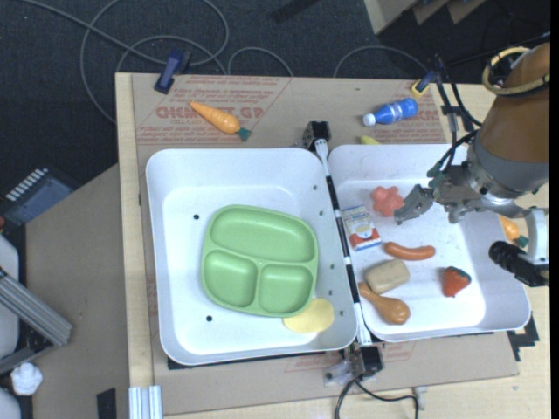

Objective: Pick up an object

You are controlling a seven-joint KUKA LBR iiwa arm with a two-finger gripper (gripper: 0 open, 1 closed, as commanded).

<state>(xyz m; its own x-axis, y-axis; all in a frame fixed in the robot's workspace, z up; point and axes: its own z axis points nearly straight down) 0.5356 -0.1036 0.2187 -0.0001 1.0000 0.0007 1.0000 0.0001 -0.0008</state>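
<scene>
A grey arm reaches in from the right; its tool (417,206) hovers over the right bin (498,317), fingers spread apart and gripping nothing, just beside a pink toy (385,199). Below it lie a small carton (361,230), a sausage (410,251), a potato-like lump (386,277), a strawberry (454,280) and a drumstick (lower edge) (387,305); the left bin (175,321) holds a green divided tray (258,258).

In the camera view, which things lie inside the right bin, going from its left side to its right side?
Small carton → pink toy → sausage → strawberry. The potato-like piece and the drumstick overlap these in left-right position, so I leave them out.
</scene>
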